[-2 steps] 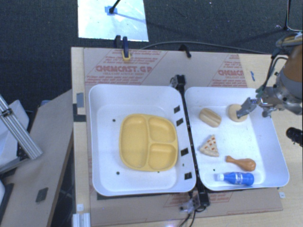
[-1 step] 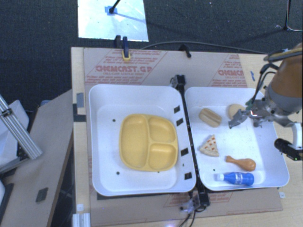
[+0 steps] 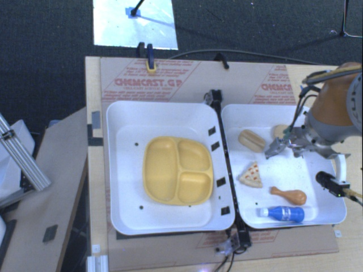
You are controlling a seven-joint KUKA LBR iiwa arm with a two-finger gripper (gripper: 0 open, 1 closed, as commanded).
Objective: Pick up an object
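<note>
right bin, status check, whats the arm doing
End effector low over right bin, nothing seen held. Bread roll beside it; pizza slice, drumstick, blue bottle untouched. Nothing blocking.

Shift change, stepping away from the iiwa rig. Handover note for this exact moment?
Pincer: low over the right bin, beside the bread roll; whether it is open or shut can't be read here, and nothing is visibly held.
Right bin: bread roll upper left, pizza slice centre-left, drumstick below it, blue bottle lying along the near wall.
Left bin: yellow divided plate.
Done: nothing picked up yet.
Left: grasp and lift one item; the roll looks nearest.
</note>
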